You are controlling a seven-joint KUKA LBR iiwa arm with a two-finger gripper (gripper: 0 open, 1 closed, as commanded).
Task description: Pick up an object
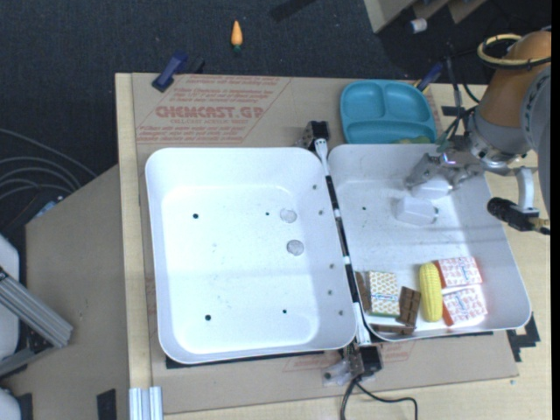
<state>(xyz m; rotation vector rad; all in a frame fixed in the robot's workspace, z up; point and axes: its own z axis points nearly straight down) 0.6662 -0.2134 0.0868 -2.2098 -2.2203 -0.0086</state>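
End effector (435, 170) hovers low at far side of right bin (499, 234), finger state unreadable, nothing visibly gripped; corn cob (430, 292) and snack packets (460, 290) lie at near edge, pick pending.

Red lettering reading "CHEMCAST GP" ran across the brown protective sheet (219, 108) covering the tabletop behind the bins, with finer lines of print above and beneath it too small to read. Nothing else carried legible text.
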